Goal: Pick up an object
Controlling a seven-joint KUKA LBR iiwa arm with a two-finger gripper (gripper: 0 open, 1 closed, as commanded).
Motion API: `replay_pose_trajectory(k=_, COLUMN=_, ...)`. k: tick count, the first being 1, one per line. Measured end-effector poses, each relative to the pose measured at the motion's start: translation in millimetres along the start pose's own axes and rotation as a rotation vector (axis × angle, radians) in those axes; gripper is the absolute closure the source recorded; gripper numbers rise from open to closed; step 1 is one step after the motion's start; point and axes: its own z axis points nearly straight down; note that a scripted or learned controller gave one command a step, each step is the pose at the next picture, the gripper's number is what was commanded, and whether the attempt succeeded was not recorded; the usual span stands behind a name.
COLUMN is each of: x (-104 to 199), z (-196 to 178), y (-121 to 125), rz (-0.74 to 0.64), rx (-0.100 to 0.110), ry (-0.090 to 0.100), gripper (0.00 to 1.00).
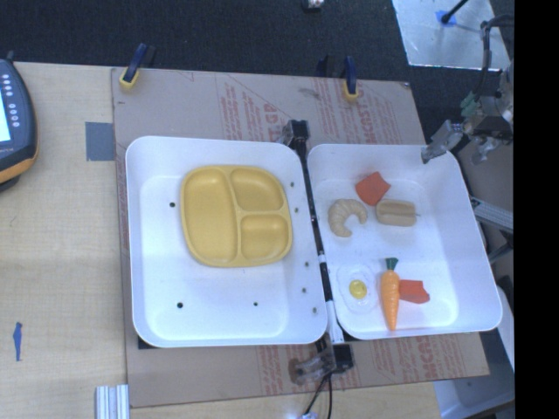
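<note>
Over at the counter's far right corner, the robot shows as a cluster of grey metal parts with dark joints, a pale angular piece jutting toward the bin. Thin dark cables loop above it, with a small teal-green fitting among them. The pincer looks grey, its detail too small to read.

Red block partly hidden behind carrot.

A pale wooden table carries a clamped cardboard sheet, with dark carpeted floor beyond its far edge.
</note>
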Motion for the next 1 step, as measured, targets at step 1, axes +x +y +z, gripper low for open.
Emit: replay_pose_trajectory(k=1, x=25.2, z=89.3, y=31.4, rz=-0.003, rx=0.001, ry=0.000, gripper=0.00)
